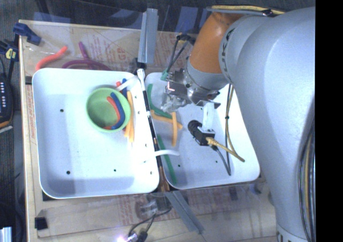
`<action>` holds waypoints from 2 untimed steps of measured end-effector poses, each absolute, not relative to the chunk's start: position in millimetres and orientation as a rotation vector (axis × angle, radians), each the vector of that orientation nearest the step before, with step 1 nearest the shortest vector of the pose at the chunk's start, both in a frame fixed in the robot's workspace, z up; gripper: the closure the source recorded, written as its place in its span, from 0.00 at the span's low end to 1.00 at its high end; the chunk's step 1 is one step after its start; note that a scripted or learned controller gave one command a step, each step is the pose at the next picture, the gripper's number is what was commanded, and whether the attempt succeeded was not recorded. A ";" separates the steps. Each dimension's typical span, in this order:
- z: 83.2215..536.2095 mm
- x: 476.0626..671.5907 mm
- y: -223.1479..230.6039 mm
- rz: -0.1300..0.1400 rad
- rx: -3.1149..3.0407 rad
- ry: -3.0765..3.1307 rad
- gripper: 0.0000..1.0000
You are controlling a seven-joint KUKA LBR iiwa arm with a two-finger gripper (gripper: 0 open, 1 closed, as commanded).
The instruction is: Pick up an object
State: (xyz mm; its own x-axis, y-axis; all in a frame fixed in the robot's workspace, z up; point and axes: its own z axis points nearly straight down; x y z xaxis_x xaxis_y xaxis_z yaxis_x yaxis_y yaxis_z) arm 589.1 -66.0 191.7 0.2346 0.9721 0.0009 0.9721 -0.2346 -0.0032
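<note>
Camera view shows us the two-finger metal gripper (170, 101) low in the shallow white right bin (242, 167), above its orange sticks (172, 126); we cannot tell its grip, so pickup seems unfinished.

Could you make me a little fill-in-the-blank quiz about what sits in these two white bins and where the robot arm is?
1. The green bowl sits in the ____ bin of the view.
2. The arm's gripper hangs over the ____ bin.
3. The band above the arm's wrist is coloured ____.
4. The thin sticks lying near the gripper are ____.

Missing words: left; right; orange; orange
</note>
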 end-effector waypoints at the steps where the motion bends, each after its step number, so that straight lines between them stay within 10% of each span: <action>1: 191.5 588.9 -66.1 0.002 -2.465 -1.941 0.00; 2: 100.9 579.3 -110.8 0.007 -2.434 -1.980 0.00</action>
